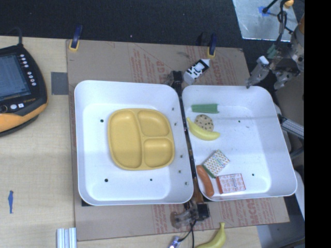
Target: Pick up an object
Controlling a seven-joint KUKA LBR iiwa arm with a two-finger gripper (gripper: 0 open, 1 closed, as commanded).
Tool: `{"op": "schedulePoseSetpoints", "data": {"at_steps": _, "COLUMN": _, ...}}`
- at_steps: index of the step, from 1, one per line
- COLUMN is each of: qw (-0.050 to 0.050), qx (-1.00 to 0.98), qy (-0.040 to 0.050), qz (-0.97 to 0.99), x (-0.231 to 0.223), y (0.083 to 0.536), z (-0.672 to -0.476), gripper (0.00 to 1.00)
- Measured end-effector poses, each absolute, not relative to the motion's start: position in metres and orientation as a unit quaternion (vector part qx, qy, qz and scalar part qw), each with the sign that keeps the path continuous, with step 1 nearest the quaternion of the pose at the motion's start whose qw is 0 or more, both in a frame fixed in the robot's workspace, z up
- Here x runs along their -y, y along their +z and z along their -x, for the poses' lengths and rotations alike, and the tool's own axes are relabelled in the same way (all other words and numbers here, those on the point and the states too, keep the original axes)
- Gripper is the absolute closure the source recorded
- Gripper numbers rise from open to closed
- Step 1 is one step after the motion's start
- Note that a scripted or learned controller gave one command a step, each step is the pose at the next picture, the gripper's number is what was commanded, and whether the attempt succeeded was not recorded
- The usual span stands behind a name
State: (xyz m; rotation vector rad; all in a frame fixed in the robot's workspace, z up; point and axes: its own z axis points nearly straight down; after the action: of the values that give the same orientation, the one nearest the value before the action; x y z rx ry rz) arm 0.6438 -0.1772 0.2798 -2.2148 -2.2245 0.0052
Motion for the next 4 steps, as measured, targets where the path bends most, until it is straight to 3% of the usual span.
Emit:
{"op": "schedulePoseSetpoints", "data": {"at_steps": 1, "qw": 0.002, "qx": 0.709, "qy": 0.0024, "qz": 0.705, "x": 0.168, "y": 0.091, "z": -0.627, "gripper": 0.0}}
{"op": "schedulePoseSetpoints", "data": {"at_steps": 2, "qw": 0.002, "qx": 0.709, "qy": 0.0022, "qz": 0.705, "x": 0.14, "y": 0.091, "z": -0.548, "gripper": 0.0}}
{"op": "schedulePoseSetpoints", "data": {"at_steps": 3, "qw": 0.001, "qx": 0.71, "qy": 0.002, "qz": 0.705, "x": 0.099, "y": 0.092, "z": -0.616, "gripper": 0.0}}
{"op": "schedulePoseSetpoints", "data": {"at_steps": 4, "qw": 0.005, "qx": 0.708, "qy": 0.0036, "qz": 0.707, "x": 0.117, "y": 0.092, "z": -0.655, "gripper": 0.0}}
